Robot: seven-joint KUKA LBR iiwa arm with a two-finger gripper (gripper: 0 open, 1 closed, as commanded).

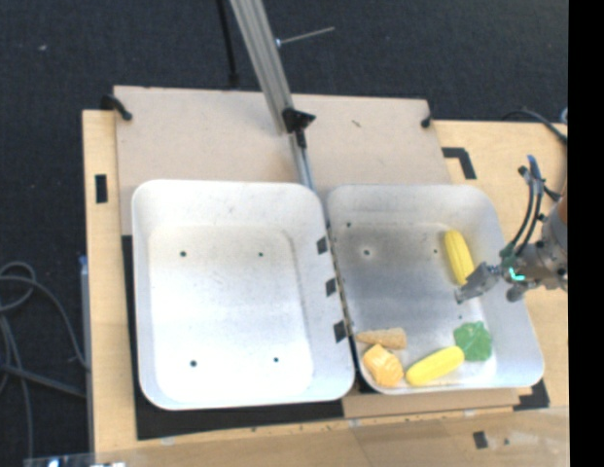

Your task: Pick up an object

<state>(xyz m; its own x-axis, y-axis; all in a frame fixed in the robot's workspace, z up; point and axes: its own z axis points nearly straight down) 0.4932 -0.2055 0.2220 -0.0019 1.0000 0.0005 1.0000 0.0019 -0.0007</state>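
right bin [408,202]: upper-left floor open. corn cob [458,255] upright near right wall. front edge crowded: tan piece [381,338], orange piece [382,365], yellow piece [435,365], green piece [473,341]. left bin [146,261] floor open. slanted metal post [265,56] crosses above back edge.

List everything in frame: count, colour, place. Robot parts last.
Left bin: 1, white, left half of the bench.
Right bin: 1, white, touching the left bin's right side.
Corn cob: 1, yellow, upper right of the right bin, lying lengthwise.
Green object: 1, green, lower right of the right bin.
Yellow oblong object: 1, yellow, near edge of the right bin, beside the green object.
Orange-yellow object: 1, lower left corner of the right bin.
Tan piece: 1, tan, just above the orange-yellow object.
Metal rail: 1, grey, slanting from top centre down to between the bins.
Cables: dark, floor at left.
Gripper: 1, grey, over the right bin's right side, just below the corn cob.
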